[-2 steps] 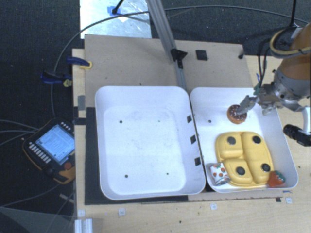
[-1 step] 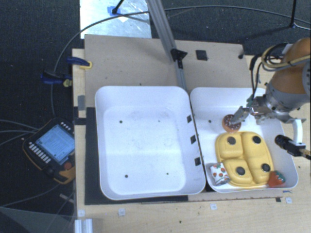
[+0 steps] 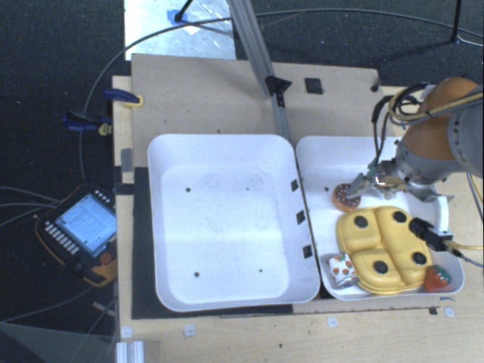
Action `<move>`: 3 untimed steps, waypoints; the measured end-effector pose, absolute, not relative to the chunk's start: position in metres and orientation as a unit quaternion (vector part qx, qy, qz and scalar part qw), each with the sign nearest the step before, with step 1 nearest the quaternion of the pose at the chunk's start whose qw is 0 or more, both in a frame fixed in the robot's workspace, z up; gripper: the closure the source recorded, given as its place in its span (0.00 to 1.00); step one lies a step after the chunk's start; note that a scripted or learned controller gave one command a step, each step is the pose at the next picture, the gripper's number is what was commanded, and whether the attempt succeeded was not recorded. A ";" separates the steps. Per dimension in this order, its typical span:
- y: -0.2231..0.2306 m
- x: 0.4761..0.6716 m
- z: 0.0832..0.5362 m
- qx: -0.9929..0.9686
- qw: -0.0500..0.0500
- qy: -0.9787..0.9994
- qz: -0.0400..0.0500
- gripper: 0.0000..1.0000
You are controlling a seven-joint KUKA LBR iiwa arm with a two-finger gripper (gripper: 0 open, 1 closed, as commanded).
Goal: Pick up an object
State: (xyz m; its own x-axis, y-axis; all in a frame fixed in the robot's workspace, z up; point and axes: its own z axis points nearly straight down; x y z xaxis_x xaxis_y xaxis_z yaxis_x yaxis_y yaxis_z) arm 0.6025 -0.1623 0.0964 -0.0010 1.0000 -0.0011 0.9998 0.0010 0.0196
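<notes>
Arm (image 3: 442, 131): grey with orange band, reaching in from the right, over the right bin's upper part.
Gripper (image 3: 366, 181): low inside the right bin, pointing left toward the bin's middle.
Fingers: state impossible to tell; tips blurred and too small to read as spread or closed, nothing plainly seen between them.
Round brown object (image 3: 346, 196): just left of and slightly below the fingertips, very near or touching; lying on the bin floor, speckled top facing up.
Yellow moulded piece (image 3: 383, 246): below the fingers, large, lumpy, with dark round spots; near but apart from the tips.
Small patterned white object (image 3: 340, 268): well below the fingers, at the bin's lower left corner, beside the yellow piece.
Red object (image 3: 436, 278): far below and right of the fingers, at the bin's lower right corner, touching the yellow piece's edge.
Right bin (image 3: 325, 153): white, shallow, holding all four items.
Left bin (image 3: 219, 221): well left of the fingers, white.
</notes>
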 end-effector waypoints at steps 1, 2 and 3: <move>-0.161 0.604 0.110 0.706 0.010 0.708 0.009 1.00; -0.166 0.610 0.173 0.706 0.003 0.709 0.002 1.00; -0.173 0.610 0.235 0.706 0.003 0.709 0.002 1.00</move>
